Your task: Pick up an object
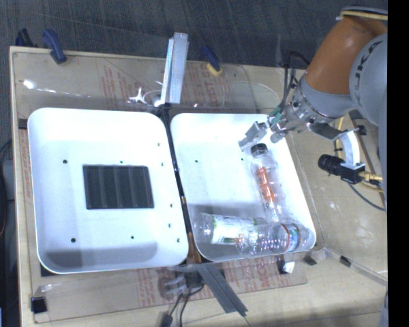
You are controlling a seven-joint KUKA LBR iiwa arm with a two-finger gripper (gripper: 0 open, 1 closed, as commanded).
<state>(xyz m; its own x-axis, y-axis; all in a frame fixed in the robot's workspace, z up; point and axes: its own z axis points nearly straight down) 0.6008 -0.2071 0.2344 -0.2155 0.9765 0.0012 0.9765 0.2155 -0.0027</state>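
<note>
A grey bar (221,293) lies at the bench's (341,216) near edge, angled below the gap between the two bins, with cables beside it. Just behind it, along the near wall of the right bin (211,176), a clear plastic bottle (228,229) lies on its side, its label showing green and white. A second clear bottle (279,237) lies end to end with it toward the bin's near right corner; the two touch or overlap, and where one ends is hard to tell. A third, slimmer bottle (266,179) with an orange-red label lies along the right side of the same bin, its dark cap pointing to the far wall and its base close to the second bottle.

The gripper (255,135) hangs over the far right part of the right bin, just above the slim bottle's cap. Whether its fingers are spread or closed cannot be told from this angle, and no object is seen between them. The arm (341,60) rises from it to the right, orange band uppermost.

The left bin (54,142) holds a dark ribbed block (118,187) lying flat near its middle. A metal upright (175,67) stands behind the seam between the bins, and blue clamps (53,44) grip the bench's far edge.
</note>
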